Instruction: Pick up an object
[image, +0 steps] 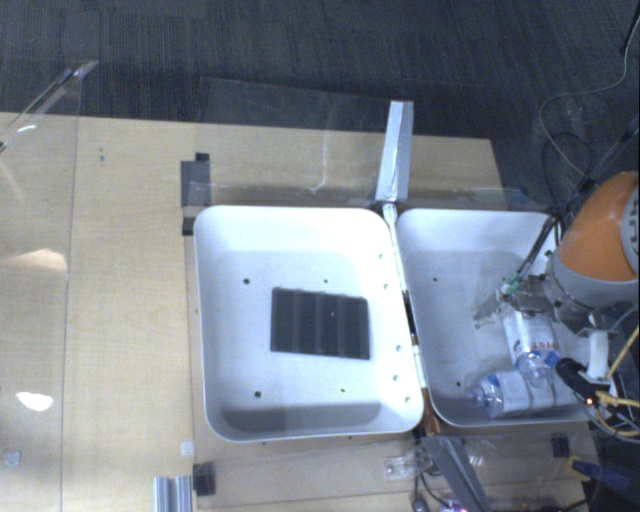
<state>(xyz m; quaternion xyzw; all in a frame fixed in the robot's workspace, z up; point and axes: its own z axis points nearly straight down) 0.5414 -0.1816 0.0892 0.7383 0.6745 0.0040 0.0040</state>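
We see the arm (600, 240) reaching into the right bin (450, 250), probably because that is where the clear plastic bottle (515, 390) lies, on its side near the front wall. The left bin (225, 300) has a dark ribbed patch (320, 323) on its floor. The gripper (520, 300) hangs just behind the bottle, apart from it as far as we can judge, and we cannot tell whether it is released or clenched.
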